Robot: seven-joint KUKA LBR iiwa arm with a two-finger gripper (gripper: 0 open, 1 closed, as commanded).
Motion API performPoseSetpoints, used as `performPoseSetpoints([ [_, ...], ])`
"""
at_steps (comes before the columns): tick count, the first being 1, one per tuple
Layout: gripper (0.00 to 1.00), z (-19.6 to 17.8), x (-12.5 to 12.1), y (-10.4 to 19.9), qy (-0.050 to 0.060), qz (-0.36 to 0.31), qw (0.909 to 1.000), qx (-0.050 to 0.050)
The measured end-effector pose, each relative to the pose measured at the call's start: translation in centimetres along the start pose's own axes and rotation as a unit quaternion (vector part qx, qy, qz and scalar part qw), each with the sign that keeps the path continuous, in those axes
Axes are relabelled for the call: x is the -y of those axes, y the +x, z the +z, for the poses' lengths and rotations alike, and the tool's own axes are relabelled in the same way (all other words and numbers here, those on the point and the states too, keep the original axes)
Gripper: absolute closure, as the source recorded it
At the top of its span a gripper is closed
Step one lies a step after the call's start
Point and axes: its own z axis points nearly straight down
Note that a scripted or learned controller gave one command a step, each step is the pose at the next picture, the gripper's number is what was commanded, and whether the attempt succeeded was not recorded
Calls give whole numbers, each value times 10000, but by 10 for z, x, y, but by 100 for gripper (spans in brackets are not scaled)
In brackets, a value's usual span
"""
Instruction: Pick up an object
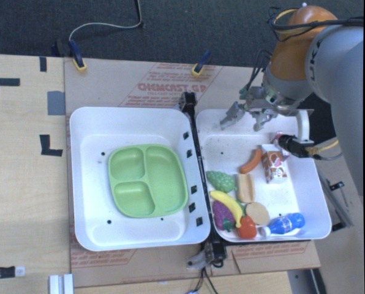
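Observation:
My gripper (244, 119) hangs over the far edge of the right bin (231, 141), its two grey fingers spread apart with nothing between them. Below it in that bin lie an orange sausage (252, 160), a brown-and-white snack packet (274, 165), a green leafy toy (221, 180), a tan bread stick (246, 188), a yellow banana (227, 206), a purple grape bunch (222, 215), a round tan biscuit (257, 213), a red tomato (247, 228) and a blue bottle (285, 223). The items sit well clear of the fingers.
The left bin (90, 164) holds a green divided plate (148, 180). A black divider with clips (193, 158) runs between the bins. Cardboard (127, 84) lies under both bins, with yellow clamps (78, 62) at its far edge.

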Motion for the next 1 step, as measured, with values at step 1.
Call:
performPoseSetpoints([
  [1,0,104,25,-34,-16,4,10000,6],
])
